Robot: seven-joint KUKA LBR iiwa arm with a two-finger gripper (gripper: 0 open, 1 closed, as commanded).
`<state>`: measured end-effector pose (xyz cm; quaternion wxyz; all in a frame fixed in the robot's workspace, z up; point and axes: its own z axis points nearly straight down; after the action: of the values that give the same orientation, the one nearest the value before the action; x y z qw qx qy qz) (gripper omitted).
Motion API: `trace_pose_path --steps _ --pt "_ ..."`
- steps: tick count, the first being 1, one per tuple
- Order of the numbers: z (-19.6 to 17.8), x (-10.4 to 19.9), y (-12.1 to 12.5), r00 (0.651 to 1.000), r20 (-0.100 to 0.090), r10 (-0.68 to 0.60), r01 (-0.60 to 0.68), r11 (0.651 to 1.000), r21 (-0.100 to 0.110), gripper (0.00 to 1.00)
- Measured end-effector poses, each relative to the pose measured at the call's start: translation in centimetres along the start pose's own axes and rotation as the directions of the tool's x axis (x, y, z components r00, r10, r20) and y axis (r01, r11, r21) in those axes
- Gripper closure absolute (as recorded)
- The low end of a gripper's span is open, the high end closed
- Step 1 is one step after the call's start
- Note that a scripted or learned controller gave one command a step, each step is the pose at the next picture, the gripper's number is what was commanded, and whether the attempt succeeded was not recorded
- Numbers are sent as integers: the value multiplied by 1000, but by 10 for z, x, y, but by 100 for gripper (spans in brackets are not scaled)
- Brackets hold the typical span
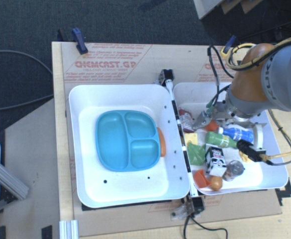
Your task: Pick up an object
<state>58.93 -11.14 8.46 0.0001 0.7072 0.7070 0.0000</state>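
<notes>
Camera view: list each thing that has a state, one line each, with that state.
Blue divided plate: lying flat in the left bin, right side up, compartments bare.
Orange item: wedged at the plate's right edge.
Right bin: holding a crowded pile of small objects.
Green bottle: lying on its side in the pile.
Blue-and-white bottle: lying on its side near the gripper.
Gripper: lowered over the right bin's pile; grasp cannot be judged.

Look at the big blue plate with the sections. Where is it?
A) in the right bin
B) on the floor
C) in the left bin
C: the blue plate lies flat in the left bin, while the right bin holds the jumble of small things.
</notes>
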Motion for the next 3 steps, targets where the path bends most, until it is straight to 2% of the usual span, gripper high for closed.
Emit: trace_pose_path --steps 1,2,3 --pt "0 -45 29 1000 1 0 0 1000 -1 0" --pt "0 -23 -1 1000 -1 0 0 1000 2 0" --pt "0 -13 -2 1000 -2 -1 1 1000 2 0"
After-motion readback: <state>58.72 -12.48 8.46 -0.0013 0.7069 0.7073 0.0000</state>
